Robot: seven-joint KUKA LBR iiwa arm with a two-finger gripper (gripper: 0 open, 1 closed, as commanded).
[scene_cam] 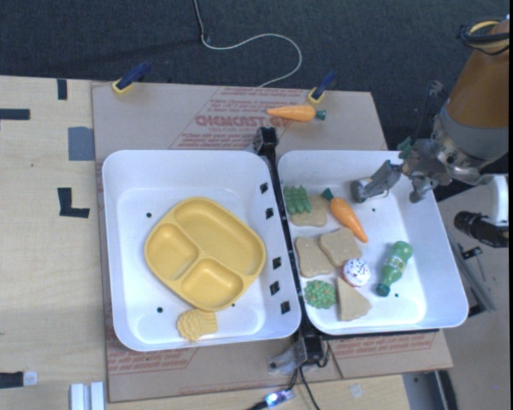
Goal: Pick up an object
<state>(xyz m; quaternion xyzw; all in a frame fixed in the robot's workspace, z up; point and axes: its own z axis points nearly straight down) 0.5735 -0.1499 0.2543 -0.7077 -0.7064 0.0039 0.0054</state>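
One orange carrot (349, 217) with a green top lies near the far edge of the right bin (436, 254); the gripper (369, 186) hangs just beside it, unclear if open.

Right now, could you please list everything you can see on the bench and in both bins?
Bins: 2, white, side by side on cardboard.
Divided plate: 1, yellow, left bin.
Waffle-like toy: 1, yellow, left bin, near edge.
Carrots: 2, orange; one in right bin, one on the cardboard behind the bins.
Bread slices: about 4, tan, right bin.
Green leafy toys: 2, right bin.
Bottle: 1, green, right bin.
Round toy: 1, white with red spots, right bin.
Clamps: 2, blue-yellow, far cardboard edge.
Cable: 1, white, dark floor.
Gripper: 1, grey, over right bin.
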